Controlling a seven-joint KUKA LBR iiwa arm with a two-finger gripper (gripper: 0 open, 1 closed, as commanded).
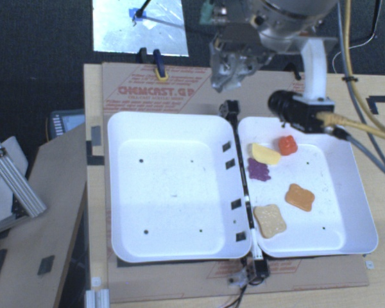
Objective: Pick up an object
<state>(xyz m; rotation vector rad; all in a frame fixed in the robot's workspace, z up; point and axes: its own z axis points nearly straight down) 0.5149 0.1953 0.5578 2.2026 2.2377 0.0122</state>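
Hovering at the upper centre of the frame, the grey arm's end effector (230, 69) hangs over the back edge of the worktop (93, 108), just above where two white bins meet. Whether it is open or closed cannot be told from this angle, and no item is seen in its grasp.

All five loose objects lie in the right bin (337, 226), in the right half of the frame. A red piece (287, 145) sits near the bin's back wall, with a yellow piece (265, 153) just beside it on the left. A purple piece (258, 171) lies directly below the yellow one, close against the bin's left wall. An orange piece (299, 197) rests toward the bin's middle, well apart from the red one. A tan piece (270, 221) lies near the lower left corner of the bin.

The left bin (167, 191) occupies the centre of the frame. Both bins rest on a brown sheet (154, 90) printed with red lettering, and a blue clamp (159, 66) stands at its back edge. A silvery panel (138, 18) lies at the upper left.
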